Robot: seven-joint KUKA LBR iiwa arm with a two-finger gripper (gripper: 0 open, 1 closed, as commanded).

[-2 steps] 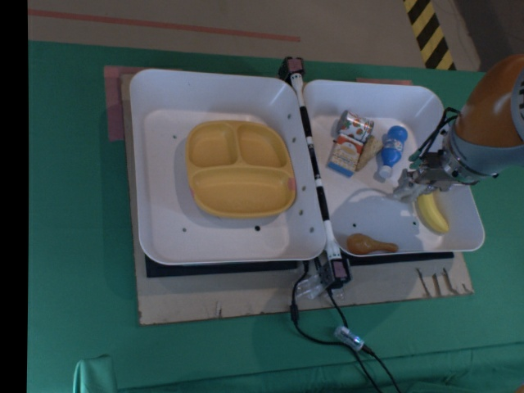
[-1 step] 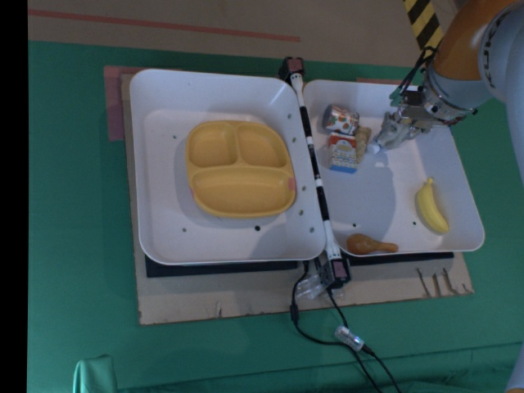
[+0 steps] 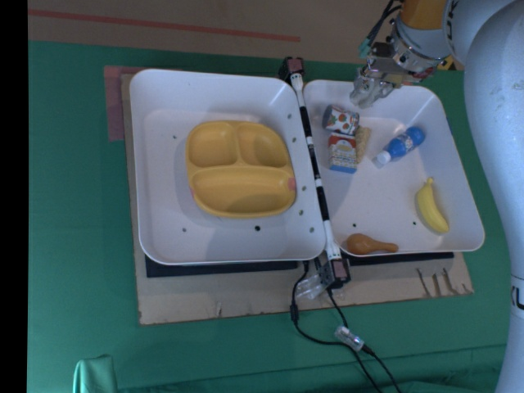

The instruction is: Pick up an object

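Observation:
My gripper (image 3: 368,93) hangs above the far edge of the right bin (image 3: 458,219), with nothing visible between its fingers. Just below and left of it lies a small can (image 3: 340,119) with a red and white label. A carton (image 3: 344,152) with orange and blue print lies next to the can, with a tan cracker-like piece (image 3: 363,141) at its right side. A blue bottle (image 3: 402,146) with a white cap lies in the middle of the bin. A yellow banana (image 3: 431,206) rests near the right wall, and an orange gourd-shaped toy (image 3: 368,244) near the front wall.
The left bin (image 3: 155,219) holds a yellow divided plate (image 3: 239,169). A black-and-white striped bar (image 3: 313,164) runs between the bins. Cables (image 3: 336,322) trail over the green bench in front. My grey arm (image 3: 491,129) comes down the right side past the right bin.

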